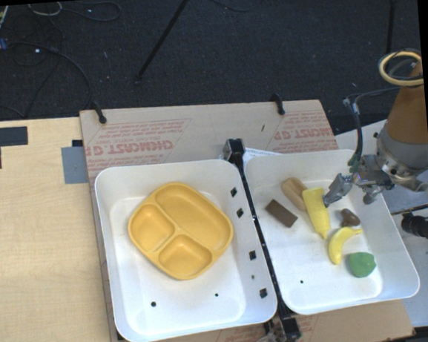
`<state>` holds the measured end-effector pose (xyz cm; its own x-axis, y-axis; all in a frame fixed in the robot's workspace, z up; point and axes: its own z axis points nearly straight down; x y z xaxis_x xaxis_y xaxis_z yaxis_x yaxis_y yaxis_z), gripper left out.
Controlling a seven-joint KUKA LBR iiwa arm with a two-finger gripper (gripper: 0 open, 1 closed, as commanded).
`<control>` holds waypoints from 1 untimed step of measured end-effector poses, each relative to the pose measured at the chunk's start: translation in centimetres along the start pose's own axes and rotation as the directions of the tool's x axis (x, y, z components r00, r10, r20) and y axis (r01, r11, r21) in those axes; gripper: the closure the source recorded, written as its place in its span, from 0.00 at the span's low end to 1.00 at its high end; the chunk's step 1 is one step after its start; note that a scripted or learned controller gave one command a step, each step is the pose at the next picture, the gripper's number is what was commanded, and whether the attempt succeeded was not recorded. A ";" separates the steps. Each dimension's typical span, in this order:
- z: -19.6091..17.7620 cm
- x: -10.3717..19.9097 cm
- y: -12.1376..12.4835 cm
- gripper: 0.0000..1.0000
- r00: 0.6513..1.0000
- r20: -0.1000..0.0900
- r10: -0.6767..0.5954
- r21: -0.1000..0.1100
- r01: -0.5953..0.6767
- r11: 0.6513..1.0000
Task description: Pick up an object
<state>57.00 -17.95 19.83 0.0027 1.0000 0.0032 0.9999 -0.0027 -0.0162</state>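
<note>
My pincer (pixel 351 184) hangs over the far right part of the right bin (pixel 285 302), and my arm comes in from that same side. I cannot tell from here how my pincer is set, because the metal bits are small and mixed up with each other. Nothing is stuck in it that I can see. The thing that matters most is the yellow block (pixel 316 211). It lies just beside my pincer, a little to the left and a little nearer the front of the bin. It is long and thin, and its long way runs from the back of the bin to the front, leaning a tiny bit. So I think I should close across its short way, from left and right. A small brown lump (pixel 350 216) sits almost under my pincer, toward the front. The banana (pixel 340 242) is a bit past that lump, curved, with the green ball (pixel 361 264) touching or nearly touching its low end. A tan roll (pixel 294 190) lies to the left of my pincer, close to the top end of the yellow block, and a dark brown block (pixel 281 213) is farther left again. The yellow plate (pixel 180 229) with three parts is well apart from me, over in the left bin (pixel 127 286). The things near me sit close together, so I might bump one while going for another.
</note>
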 end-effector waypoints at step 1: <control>-0.8 0.0 0.3 0.00 1.000 0.002 -0.003 -0.013 0.003 1.000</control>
<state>57.30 -17.91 20.65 -0.0003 1.0000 0.0012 1.0000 0.0003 -0.0034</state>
